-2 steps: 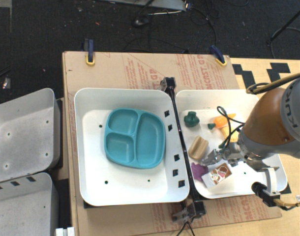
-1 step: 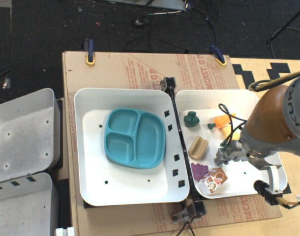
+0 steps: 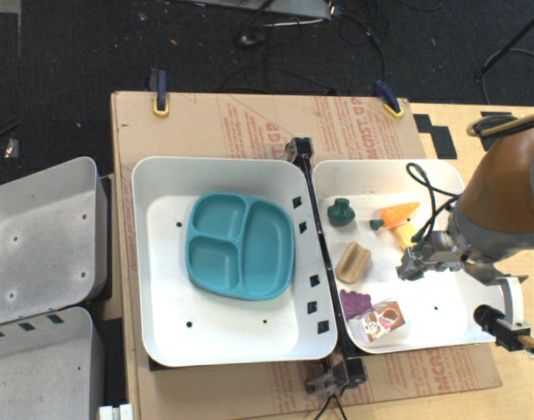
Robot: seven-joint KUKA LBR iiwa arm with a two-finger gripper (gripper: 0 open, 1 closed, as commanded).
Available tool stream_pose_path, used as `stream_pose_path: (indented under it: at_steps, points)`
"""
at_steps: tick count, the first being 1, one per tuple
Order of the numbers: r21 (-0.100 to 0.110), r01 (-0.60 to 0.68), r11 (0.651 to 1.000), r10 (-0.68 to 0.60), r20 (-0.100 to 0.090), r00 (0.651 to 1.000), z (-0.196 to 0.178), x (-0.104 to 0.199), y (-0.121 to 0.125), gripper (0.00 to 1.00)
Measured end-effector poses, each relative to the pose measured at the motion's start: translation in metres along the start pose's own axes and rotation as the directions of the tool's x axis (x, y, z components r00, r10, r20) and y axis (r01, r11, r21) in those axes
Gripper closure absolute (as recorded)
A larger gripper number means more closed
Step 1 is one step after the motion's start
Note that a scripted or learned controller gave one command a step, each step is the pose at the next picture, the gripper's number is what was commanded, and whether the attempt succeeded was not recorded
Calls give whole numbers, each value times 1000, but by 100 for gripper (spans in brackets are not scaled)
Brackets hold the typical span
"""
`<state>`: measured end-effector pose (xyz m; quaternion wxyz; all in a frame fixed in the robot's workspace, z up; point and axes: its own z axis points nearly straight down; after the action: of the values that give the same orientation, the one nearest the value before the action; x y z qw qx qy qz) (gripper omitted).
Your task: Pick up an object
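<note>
My tool (image 3: 413, 263) hung low in the right white bin (image 3: 442, 326) — its grip I couldn't tell. Just beyond it lay the orange carrot-shaped toy (image 3: 398, 214); the tan bread-like piece (image 3: 354, 262) sat beside it.

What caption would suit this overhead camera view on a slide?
Robot claw lowered into the right bin among small toys; teal divided plate lies in the left bin.

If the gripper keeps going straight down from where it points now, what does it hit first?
Most likely bare floor of the right bin. The gripper hangs between the tan block and the carrot, seemingly over neither, though height is hard to judge from this slanted view.
</note>
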<state>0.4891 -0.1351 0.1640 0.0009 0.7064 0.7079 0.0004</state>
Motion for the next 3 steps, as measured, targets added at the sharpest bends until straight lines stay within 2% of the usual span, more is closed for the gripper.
stream_pose_path:
  at_steps: [1, 2, 3]
  points:
    - [-3, -1, 1000, 1, 1, 1000, -48, -9, -2, 100]
    - [-2, 1, 1000, -1, 1, 1000, -74, -9, -1, 100]
    - [3, 4, 1000, -4, -1, 1000, -62, 43, 15, 100]
